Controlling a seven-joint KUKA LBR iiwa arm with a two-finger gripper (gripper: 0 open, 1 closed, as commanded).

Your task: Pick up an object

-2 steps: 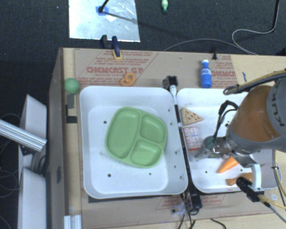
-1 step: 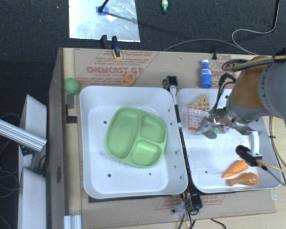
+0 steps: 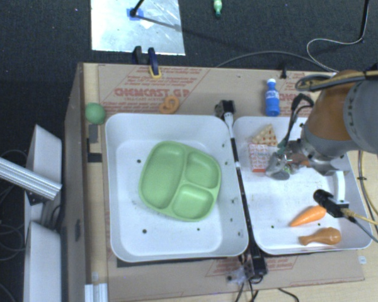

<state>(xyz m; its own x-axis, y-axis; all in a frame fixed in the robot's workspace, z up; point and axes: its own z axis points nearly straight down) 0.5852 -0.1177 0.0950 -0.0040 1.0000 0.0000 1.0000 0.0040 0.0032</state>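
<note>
Evidently the hand [image 3: 279, 166] was low over the right bin [image 3: 359, 231], beside a small red-and-white carton [image 3: 259, 156] near that bin's far left corner. Nothing showed between its parts; their spacing could not be told. A carrot [image 3: 307, 216] and a tan drumstick toy [image 3: 320, 236] lay by the near right corner. Judged stage: approach. Next: settle over the carton and grip.

Flat brown cardboard sheet [image 3: 195, 83] under both bins: red print along far edge, left part, reads "CHEMCAST GP". Smaller red lines above it too small to read. Similar red print farther right, beside blue bottle [image 3: 272, 97], not legible.
</note>
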